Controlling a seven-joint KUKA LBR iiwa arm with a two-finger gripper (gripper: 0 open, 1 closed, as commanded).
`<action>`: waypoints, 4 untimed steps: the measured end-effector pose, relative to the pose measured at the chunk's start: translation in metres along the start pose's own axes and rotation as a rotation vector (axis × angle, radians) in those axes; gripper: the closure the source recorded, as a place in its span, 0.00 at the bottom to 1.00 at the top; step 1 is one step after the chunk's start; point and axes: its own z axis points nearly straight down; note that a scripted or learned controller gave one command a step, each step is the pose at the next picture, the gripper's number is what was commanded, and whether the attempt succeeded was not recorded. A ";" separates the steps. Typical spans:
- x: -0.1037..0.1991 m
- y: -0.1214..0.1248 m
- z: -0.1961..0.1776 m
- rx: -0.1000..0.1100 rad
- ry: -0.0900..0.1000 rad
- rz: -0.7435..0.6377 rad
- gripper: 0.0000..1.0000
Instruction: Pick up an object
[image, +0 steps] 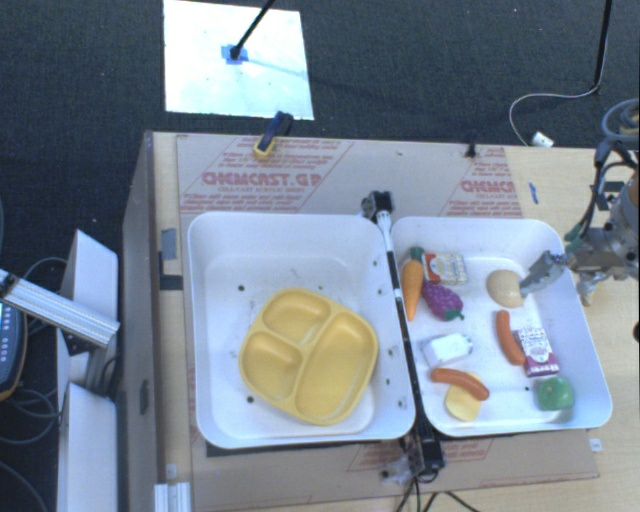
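The right bin (598, 385) holds several toy foods: a carrot (411, 285), purple grapes (442, 299), a small printed packet (447, 267), a beige egg-like ball (505, 288), an orange sausage (509, 337), a red and white carton (537, 350), a green fruit (552, 393), a white block (447, 348), a second sausage (460, 381) and a yellow slice (462, 403). My gripper (560, 283) hangs over the bin's right side, just right of the beige ball. It is open, with nothing between its fingers.
A yellow divided plate (308, 353) lies in the left bin (215, 300). A black ridge (395, 290) runs between the two bins. Both rest on a cardboard sheet (300, 170). Cables and grey hardware lie along the left edge.
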 end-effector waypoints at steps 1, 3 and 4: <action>0.030 0.052 0.141 0.004 0.001 0.000 0.00; 0.061 0.111 0.193 -0.001 -0.001 -0.001 0.00; 0.055 0.079 0.194 0.001 0.000 0.001 0.00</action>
